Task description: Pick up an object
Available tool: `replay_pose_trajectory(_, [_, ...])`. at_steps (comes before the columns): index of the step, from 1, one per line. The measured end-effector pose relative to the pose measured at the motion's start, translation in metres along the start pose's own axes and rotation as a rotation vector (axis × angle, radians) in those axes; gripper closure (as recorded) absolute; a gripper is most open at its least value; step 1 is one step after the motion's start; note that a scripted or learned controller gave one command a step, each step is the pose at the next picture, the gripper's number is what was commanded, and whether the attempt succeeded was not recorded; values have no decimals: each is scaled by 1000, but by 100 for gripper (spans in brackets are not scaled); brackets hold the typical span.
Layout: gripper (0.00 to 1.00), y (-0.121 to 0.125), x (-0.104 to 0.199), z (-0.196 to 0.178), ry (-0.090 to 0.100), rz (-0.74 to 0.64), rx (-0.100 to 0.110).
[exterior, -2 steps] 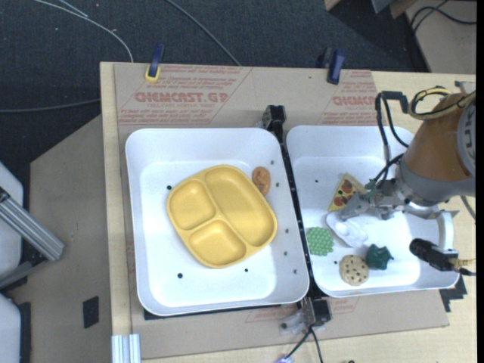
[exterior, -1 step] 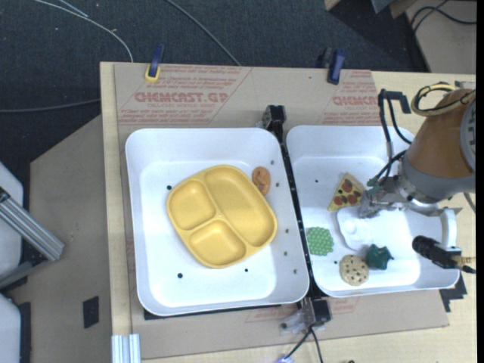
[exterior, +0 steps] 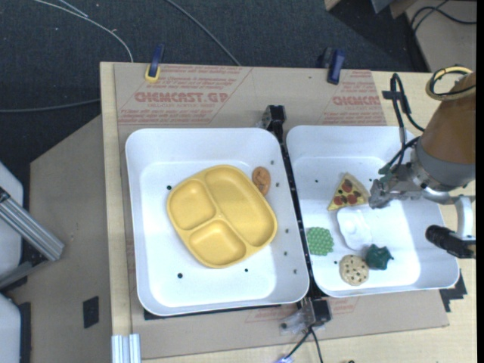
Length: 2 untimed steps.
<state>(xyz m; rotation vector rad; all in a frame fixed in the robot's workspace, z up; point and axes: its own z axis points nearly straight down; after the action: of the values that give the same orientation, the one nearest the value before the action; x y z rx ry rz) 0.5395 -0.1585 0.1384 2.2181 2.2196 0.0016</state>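
Note:
The right bin holds a pizza slice, a white lump, a light green round piece, a cookie and a dark green broccoli-like piece. My gripper hangs low at the end of the orange-banded arm, just right of the pizza slice and above the white lump. I see nothing held in it. A small brown piece lies in the left bin, beside the yellow tray.
A yellow three-compartment tray takes up the middle of the left bin. A black divider strip runs between the bins. Blue clamps sit at the bench's far edge. Cables hang by the arm at right.

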Motion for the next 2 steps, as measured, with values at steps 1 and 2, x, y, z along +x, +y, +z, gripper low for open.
replay_pose_trajectory(1, [100,-2,4,-44,0,-1,-2])
replay_pose_trajectory(2, [100,-5,6,-89,-1,-1,-3])
